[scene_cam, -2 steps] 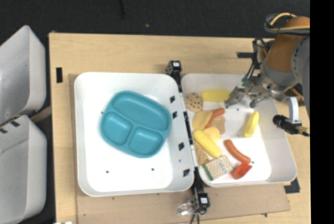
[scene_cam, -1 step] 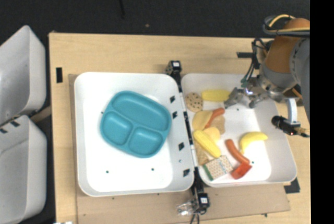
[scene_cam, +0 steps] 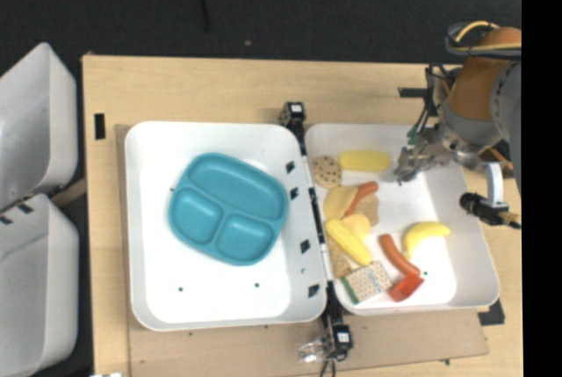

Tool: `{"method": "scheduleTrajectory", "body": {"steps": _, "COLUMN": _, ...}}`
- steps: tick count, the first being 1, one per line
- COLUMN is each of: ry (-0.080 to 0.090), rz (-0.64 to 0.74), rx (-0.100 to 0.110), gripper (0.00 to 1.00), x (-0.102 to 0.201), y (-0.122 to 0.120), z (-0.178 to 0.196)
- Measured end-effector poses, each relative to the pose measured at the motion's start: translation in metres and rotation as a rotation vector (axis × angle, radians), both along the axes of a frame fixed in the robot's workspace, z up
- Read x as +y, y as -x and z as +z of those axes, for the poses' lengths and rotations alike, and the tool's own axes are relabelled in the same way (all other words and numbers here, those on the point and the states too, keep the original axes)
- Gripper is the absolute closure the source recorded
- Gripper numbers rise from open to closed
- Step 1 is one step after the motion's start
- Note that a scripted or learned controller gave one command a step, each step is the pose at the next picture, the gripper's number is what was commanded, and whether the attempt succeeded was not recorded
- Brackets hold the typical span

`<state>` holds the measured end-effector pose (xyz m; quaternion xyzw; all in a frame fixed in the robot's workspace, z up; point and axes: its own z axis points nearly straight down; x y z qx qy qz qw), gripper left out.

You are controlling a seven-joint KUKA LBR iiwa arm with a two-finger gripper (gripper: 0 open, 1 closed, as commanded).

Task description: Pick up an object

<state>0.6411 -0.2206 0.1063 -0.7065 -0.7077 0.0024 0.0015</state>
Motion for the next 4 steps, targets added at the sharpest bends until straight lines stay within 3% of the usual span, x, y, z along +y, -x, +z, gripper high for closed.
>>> {"method": "scheduleTrajectory", "body": {"steps": 3, "ry": -0.001, "rz": 0.004, "rx": -0.006, "gripper": 1.00, "x": 0.016, "y": 0.000, "z": 0.134}}
{"method": "scheduleTrajectory", "body": {"steps": 4, "ry": -0.002, "rz": 0.003, "rx": 0.000, "gripper": 1.00, "x": 0.074, "y": 0.018, "z": 0.126}}
